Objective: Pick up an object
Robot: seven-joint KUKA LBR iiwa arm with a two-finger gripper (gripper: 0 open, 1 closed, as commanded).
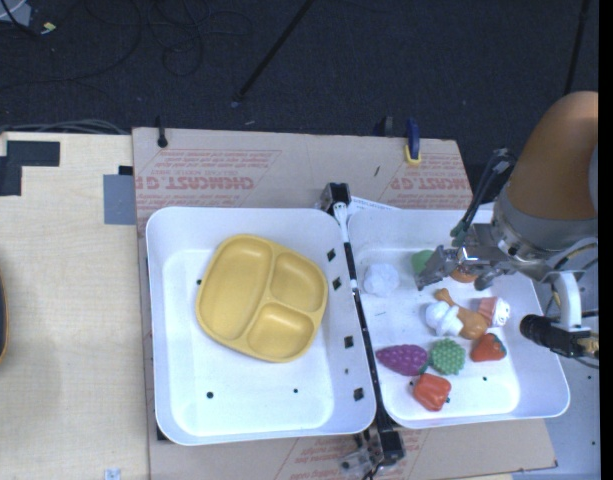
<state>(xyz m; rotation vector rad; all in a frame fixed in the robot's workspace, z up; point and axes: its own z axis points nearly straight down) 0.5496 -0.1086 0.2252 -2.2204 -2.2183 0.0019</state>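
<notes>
The counter [56,298] is pale wood, with a sheet of printed cardboard [286,168] laid on it; behind it the floor [286,48] is dark carpet crossed by loose cables. Two shallow white bins sit on the cardboard, and the black clips along their shared edge serve as landmark. Left of that divide, the left bin [176,388] carries a yellow sectioned plate [262,296], lying flat near the bin's middle. Right of the divide, the right bin [531,393] carries the small toy foods. The grey arm [556,178], orange-banded, reaches over that bin's far right side, its claw [456,266] low among the toys beside an orange piece; whether the claw is open or closed on anything cannot be told. Nearest the divide lie a pale clear lump [380,279] and a purple grape bunch [402,357]. Farther right are a green berry [447,356], a red pepper [432,392], a strawberry [488,347], a white mushroom [441,316] and a carrot [470,320].
</notes>
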